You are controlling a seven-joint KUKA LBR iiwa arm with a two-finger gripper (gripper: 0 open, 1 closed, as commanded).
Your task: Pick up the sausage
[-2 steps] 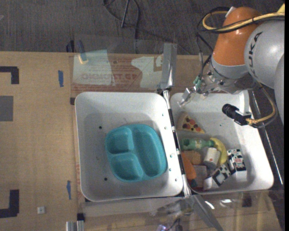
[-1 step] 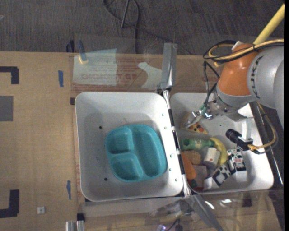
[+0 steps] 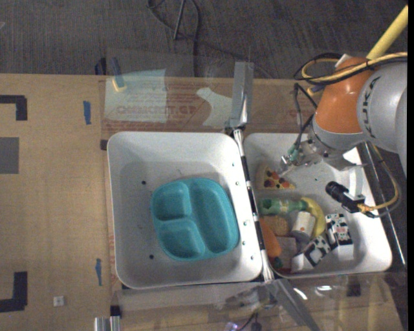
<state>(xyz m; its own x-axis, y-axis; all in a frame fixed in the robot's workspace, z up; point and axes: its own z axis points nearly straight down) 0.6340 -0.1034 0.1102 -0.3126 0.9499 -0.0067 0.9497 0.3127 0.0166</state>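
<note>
A robotics lab: taped cardboard bench, two white bins, loose cables, toy food.

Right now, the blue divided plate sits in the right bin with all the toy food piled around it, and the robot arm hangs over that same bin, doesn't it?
Not quite. The camera view shows the blue divided plate in the left bin, alone. The toy food is piled in the right bin, and the robot arm does hang over that right bin.
</note>
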